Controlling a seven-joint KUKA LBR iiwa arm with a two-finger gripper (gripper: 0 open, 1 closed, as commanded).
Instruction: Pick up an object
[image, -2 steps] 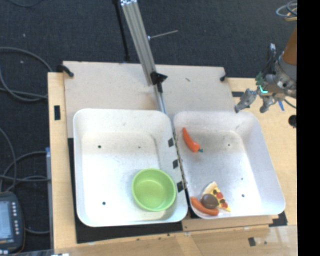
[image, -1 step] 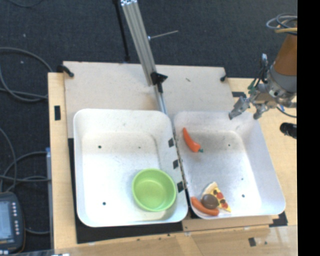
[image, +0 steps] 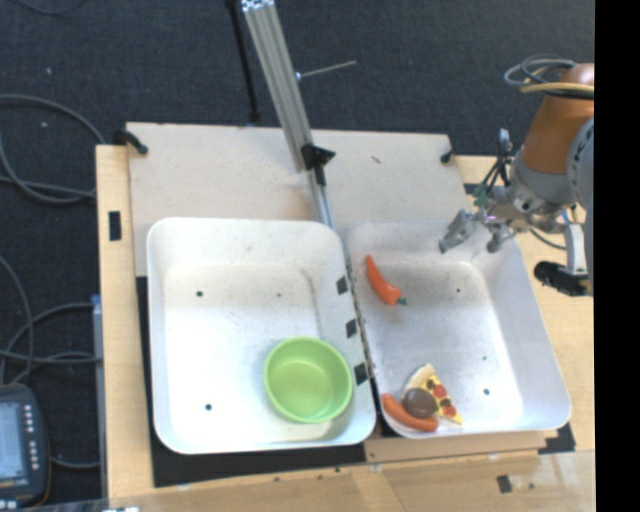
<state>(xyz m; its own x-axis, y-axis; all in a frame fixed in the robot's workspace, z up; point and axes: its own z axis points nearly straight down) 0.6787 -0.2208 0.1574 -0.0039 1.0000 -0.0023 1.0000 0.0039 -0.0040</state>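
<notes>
The arm (image: 555, 140) reaches in from the right, and its hand (image: 475, 234) hangs over the far right corner of the right bin (image: 520, 330) with the two fingers (image: 455, 234) spread apart and nothing between them. In that bin a carrot (image: 381, 281) lies near the left wall, well apart from the hand. At the near left corner sits a small white plate (image: 392, 424) carrying a pizza slice (image: 432, 385), a brown lump (image: 420, 402) and a sausage (image: 408, 413) — all touching one another. The left bin (image: 200, 300) holds a green bowl (image: 308, 379), upright, near its front right corner. Both bins rest side by side on the bench (image: 220, 170) — a metal post (image: 285, 85) rises slantwise behind them.
</notes>
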